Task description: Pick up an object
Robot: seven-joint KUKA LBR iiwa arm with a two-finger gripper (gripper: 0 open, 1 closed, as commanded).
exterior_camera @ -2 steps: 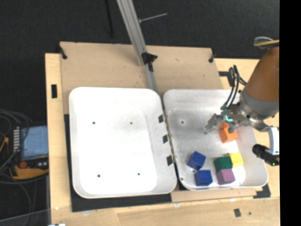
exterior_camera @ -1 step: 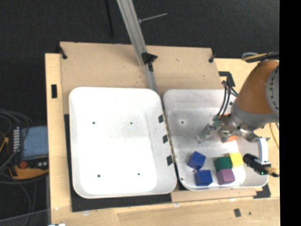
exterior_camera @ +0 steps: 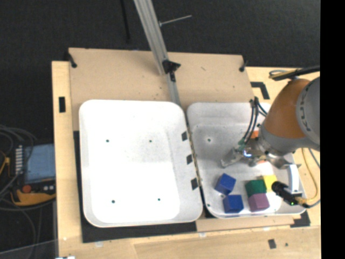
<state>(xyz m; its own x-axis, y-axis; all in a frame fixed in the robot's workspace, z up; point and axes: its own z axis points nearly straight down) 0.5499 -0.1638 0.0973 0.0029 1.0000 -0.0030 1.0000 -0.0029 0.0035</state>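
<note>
Two white bins side by side at mid-frame: left bin (exterior_camera: 135, 161), right bin (exterior_camera: 215, 125). Clustered in the right bin's lower part: a blue cube (exterior_camera: 226, 184), a second blue cube (exterior_camera: 233, 204) just below it, a green cube (exterior_camera: 255, 188), a purple cube (exterior_camera: 260, 201) touching the green one from below, a yellow block (exterior_camera: 268, 169) partly hidden behind the wrist. Slanting down from the top of the frame, a metal pole (exterior_camera: 153, 34), ending near the bins' shared edge. At far left, cables and a blue box (exterior_camera: 40, 163).

Arm (exterior_camera: 288, 117) reaching in from the right, orange band uppermost, wrist bent down over the right bin. Gripper (exterior_camera: 240, 155) low above bare bin floor, up and right of the upper blue cube. Nothing visibly between the fingers; open or closed, cannot tell.
</note>
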